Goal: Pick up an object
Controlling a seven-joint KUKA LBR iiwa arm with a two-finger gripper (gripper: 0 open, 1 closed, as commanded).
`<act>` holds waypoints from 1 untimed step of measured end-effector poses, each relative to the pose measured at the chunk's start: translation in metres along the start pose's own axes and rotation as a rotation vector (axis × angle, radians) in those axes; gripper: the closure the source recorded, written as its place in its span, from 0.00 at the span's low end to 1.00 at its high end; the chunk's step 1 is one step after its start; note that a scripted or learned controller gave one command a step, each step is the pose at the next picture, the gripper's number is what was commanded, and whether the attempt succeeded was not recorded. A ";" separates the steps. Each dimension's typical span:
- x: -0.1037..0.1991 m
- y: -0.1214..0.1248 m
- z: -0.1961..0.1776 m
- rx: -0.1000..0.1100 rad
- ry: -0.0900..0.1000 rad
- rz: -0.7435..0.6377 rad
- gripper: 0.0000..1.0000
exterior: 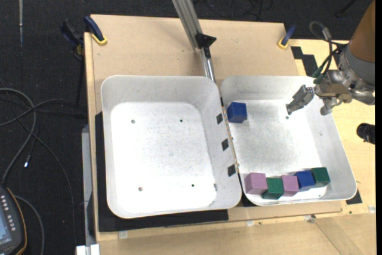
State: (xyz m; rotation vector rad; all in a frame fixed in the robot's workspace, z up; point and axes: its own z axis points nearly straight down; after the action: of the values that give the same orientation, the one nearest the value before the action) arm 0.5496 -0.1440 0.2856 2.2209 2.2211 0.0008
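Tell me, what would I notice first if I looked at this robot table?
Probably the row of little blocks, purple, green and blue, lined up along the near edge of the right bin. Next, one blue cube sitting alone near that bin's far left corner. The robot's hand hangs over the far right part of the same bin with its fingers spread and nothing between them, while the left bin sits beside it.

I'm seeing even, bright overhead light; both white bins [161,146] read almost washed out, with soft, short shadows under the cubes [286,183] at lower right. The dark floor in the upper left swallows detail. The whole frame is slightly soft and grainy.
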 end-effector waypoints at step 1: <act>-0.036 0.010 0.035 0.004 -0.002 0.004 0.00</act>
State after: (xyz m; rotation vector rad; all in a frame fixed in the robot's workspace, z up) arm 0.5596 -0.1805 0.2505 2.2263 2.2182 -0.0056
